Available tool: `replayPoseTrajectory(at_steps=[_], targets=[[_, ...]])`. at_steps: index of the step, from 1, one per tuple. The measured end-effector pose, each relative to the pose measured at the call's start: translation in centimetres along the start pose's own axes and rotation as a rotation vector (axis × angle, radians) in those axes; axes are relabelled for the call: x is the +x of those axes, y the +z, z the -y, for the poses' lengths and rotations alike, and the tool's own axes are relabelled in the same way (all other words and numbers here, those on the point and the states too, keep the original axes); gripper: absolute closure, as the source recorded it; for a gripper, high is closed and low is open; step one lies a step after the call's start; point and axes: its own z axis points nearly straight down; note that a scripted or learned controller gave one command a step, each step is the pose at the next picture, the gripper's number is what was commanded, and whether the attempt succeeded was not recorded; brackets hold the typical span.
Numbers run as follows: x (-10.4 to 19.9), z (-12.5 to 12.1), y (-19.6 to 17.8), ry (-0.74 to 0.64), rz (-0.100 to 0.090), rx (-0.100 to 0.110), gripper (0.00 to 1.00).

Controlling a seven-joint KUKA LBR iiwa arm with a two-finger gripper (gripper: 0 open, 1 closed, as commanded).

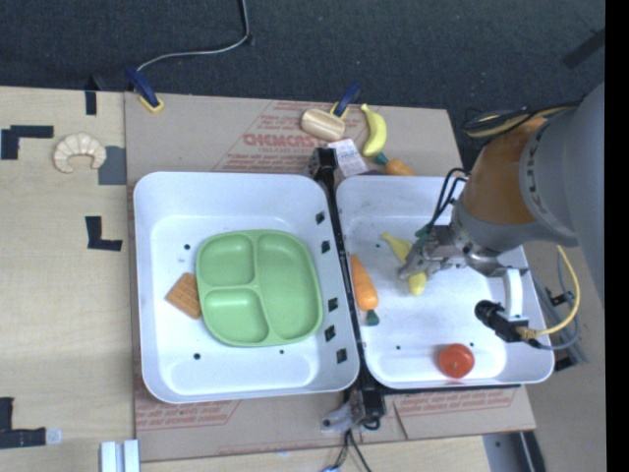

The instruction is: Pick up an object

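Yellow banana (404,262) lies in the middle of the right bin (393,197), and my fingers (421,264) are down on it; I cannot tell whether they are spread or pinching. A carrot (364,284) lies along the bin's left wall, near the banana. A red tomato (455,360) sits near the front edge, well apart from me, with bare white floor between. In the left bin (157,224), a green divided plate (260,287) takes the centre, a cracker (184,295) touching its left side.
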Motion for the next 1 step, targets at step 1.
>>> replayPoseTrajectory(at_steps=[1], targets=[[7.35,-4.84,-8.84,-0.002,-0.004,0.004,1.00]])
